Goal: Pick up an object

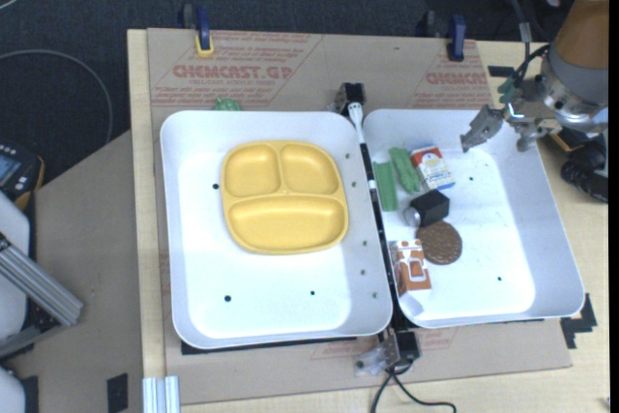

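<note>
The counter (pixel 290 63) is brown board printed "CHEMCAST" in red, held by blue clamps (pixel 202 24) over dark carpet. The left bin (pixel 193 305) carries a yellow divided plate (pixel 284 196). The right bin (pixel 522 247) holds a green piece (pixel 387 181), a red-and-blue carton (pixel 432 167), a black block (pixel 428 207) and a brown disc (pixel 440 243) (all bunched at its left side). The gripper (pixel 501 129) hovers above the bin's far right corner, fingers spread, holding nothing.

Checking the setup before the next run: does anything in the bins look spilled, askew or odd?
Nothing looks spilled or broken. The yellow divided plate lies flat in the left bin. In the right bin, the small items crowd its left side, and the orange-and-white packet sits right against the rim there.
</note>
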Controlling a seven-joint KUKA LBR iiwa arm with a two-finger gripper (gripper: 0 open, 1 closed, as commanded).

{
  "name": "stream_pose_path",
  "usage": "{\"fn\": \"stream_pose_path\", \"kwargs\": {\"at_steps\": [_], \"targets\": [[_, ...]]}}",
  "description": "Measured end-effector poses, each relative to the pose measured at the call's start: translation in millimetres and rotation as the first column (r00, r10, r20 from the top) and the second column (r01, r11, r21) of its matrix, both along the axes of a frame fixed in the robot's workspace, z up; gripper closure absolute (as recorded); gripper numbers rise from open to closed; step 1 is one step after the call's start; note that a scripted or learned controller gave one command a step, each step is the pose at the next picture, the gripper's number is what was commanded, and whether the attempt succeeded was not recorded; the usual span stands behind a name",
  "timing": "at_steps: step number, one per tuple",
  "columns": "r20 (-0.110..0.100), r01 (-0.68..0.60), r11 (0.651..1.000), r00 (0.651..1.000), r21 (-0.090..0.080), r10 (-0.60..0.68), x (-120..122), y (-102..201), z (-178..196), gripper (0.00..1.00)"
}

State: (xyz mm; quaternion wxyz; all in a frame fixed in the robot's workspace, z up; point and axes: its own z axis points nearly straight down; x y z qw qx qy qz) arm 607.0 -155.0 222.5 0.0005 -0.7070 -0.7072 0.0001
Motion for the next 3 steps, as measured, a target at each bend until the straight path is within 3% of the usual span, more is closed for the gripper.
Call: {"fn": "stream_pose_path", "kwargs": {"at_steps": [1,2,3], "targets": [[-0.004,-0.003,1.000,1.000,0.003,0.003,-33,63,-143,0.00],[0.006,0.001,1.000,1.000,-0.001,-0.001,-29,59,-127,1.00],[0.015,-0.008,1.000,1.000,0.001,0.008,13,119,-30,1.00]]}}
